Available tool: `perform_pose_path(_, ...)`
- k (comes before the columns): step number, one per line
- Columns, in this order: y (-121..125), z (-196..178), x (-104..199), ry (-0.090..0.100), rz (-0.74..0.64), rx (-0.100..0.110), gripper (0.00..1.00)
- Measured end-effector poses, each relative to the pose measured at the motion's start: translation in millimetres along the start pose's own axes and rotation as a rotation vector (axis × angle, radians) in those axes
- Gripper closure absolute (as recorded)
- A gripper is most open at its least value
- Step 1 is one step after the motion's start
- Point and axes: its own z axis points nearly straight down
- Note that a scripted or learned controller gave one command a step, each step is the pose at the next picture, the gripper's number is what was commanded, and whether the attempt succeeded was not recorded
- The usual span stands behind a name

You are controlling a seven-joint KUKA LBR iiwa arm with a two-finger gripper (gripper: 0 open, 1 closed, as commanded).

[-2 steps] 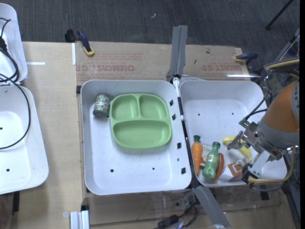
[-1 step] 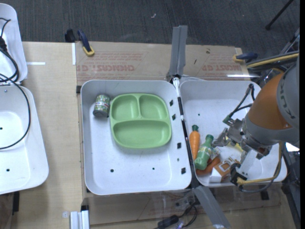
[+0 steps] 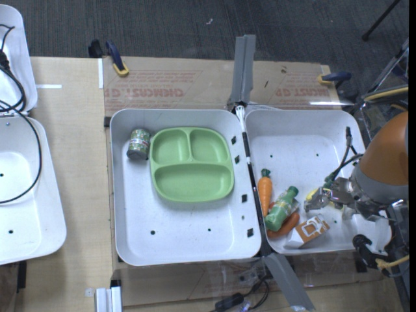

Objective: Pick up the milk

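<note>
The milk (image 3: 311, 229), a small orange-and-white carton, lies tipped on its side near the front edge of the right bin (image 3: 292, 135), just beside the green bottle (image 3: 282, 208) and the carrot (image 3: 264, 192), with another orange piece under the bottle. The gripper (image 3: 323, 199) hangs low just behind the carton; its fingers seem slightly parted with nothing between them, likely so they can straddle it. The crowding leaves little room on the carton's left. The left bin (image 3: 130, 239) holds a green divided plate (image 3: 192, 164) and a small can (image 3: 138, 143) by its back-left corner
</note>
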Motion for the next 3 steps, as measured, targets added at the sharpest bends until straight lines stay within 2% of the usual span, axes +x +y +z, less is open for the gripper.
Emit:
perform_pose_path(1,15.6,-12.5,17.4,0.0,-0.112,-0.002,0.0)
perform_pose_path(2,36.6,-0.3,11.7,0.0,0.047,-0.002,0.0)
perform_pose_path(3,36.6,-0.3,11.7,-0.001,0.046,-0.002,0.0)
